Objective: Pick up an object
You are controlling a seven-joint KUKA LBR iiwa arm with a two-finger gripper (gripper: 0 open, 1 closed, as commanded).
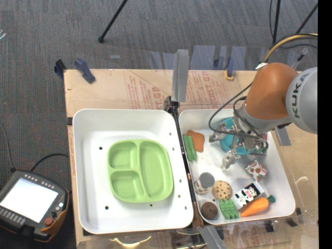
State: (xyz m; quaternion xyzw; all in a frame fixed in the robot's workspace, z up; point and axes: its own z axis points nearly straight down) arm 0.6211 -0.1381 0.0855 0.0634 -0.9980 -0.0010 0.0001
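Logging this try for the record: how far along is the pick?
Done: the grey arm's gripper is over the right white bin, near a teal object. In hand: nothing visibly between its fingers. Left: grasping and lifting; the orange toy carrot, chocolate-chip cookie and small grey cup lie on the bin floor.

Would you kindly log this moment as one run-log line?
gripper: over right bin | beside teal cup | held: nothing seen | green tray: left bin

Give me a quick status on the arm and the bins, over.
Gripper low in right bin, nothing seen between fingers. Toys lying loose: carrot, cookie, cup. Green tray in left bin.
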